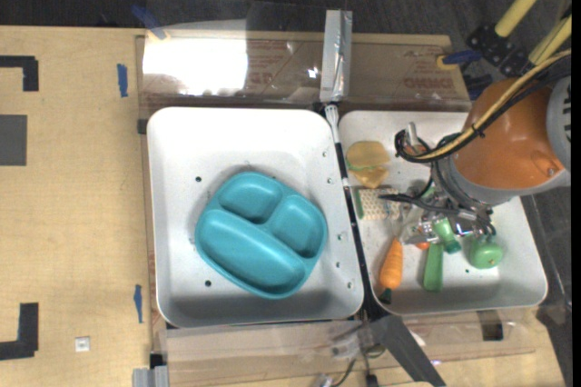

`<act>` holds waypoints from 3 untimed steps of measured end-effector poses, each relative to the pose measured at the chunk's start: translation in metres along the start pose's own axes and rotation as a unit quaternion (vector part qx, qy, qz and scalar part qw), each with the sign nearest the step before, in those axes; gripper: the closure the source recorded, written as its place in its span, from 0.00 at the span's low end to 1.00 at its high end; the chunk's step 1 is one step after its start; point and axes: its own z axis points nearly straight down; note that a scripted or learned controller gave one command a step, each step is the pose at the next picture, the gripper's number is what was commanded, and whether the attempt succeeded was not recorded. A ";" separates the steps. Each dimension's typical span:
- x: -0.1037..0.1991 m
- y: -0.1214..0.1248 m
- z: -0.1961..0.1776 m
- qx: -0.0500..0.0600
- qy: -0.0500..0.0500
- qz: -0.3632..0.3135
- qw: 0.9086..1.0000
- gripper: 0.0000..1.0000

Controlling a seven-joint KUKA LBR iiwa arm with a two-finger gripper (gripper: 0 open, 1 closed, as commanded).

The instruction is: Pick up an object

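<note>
Down at the front of the right bin (508, 296), a toy carrot (391, 263) and green pieces (434, 265) sit crowded right under the claw (442, 214), so a grab could easily snag two things or slip off. Can't tell if the claw is clenched or holding anything; wires block it.

1. The brown cardboard panel (408, 72) at the far edge, behind the right bin (531, 285), carries dark printed lettering; it is too small and blurred to read.
2. The same panel's left part, behind the left bin (168, 194), is washed out by glare on clear plastic sheet (236, 58).
3. No other text shows.
</note>
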 end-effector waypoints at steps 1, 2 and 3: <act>0.015 -0.031 -0.147 -0.009 0.016 -0.284 0.959 1.00; 0.016 -0.030 -0.146 -0.010 0.017 -0.284 0.958 0.00; 0.015 -0.003 -0.022 -0.016 0.021 -0.349 0.937 0.00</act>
